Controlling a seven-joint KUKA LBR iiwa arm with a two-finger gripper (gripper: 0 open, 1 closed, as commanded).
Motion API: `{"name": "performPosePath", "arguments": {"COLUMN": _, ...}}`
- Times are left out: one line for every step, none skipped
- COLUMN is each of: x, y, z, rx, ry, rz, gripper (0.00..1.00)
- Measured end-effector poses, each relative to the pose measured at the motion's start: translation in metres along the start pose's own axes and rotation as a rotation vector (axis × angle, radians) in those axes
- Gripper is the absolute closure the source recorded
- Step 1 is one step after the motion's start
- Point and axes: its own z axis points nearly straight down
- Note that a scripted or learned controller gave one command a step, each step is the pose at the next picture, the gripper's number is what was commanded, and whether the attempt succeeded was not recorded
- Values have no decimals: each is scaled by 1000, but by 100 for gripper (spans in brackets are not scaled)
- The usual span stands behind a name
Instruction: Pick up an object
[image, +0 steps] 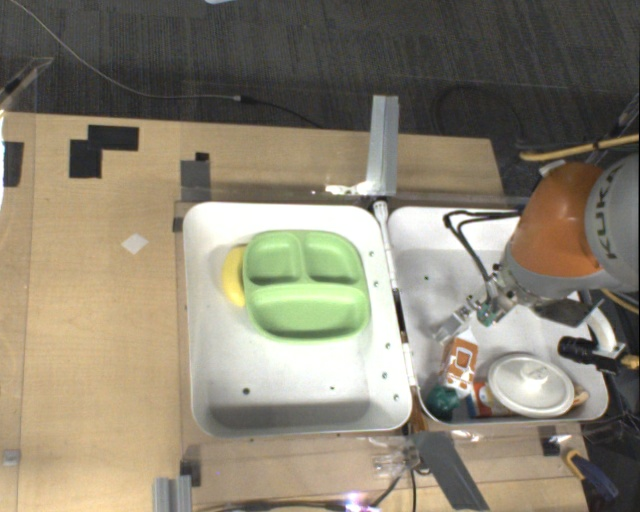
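My gripper (478, 312) hangs low in the right bin (430, 250), a little above and behind a small orange and white box (460, 363). Nothing shows held in it. Beside the box, at the bin's front edge, lie a teal object (441, 402) and a small red piece (483, 402). A white round lid with a knob (527, 385) sits in the front right corner. In the left bin (270, 380) a green divided plate (303, 283) lies over a yellow object (233, 277), which peeks out at the plate's left.
The arm's orange band (560, 225) and grey body cover the right bin's far right part. A black cable (470, 240) loops across that bin's back. A metal post (383, 145) stands behind the wall where the two bins meet.
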Motion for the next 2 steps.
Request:
{"name": "performPosePath", "arguments": {"x": 42, "y": -27, "z": -5, "rx": 0, "ry": 0, "rz": -35, "gripper": 0}}
{"name": "performPosePath", "arguments": {"x": 41, "y": -24, "z": -17, "rx": -9, "ry": -7, "rz": -34, "gripper": 100}}
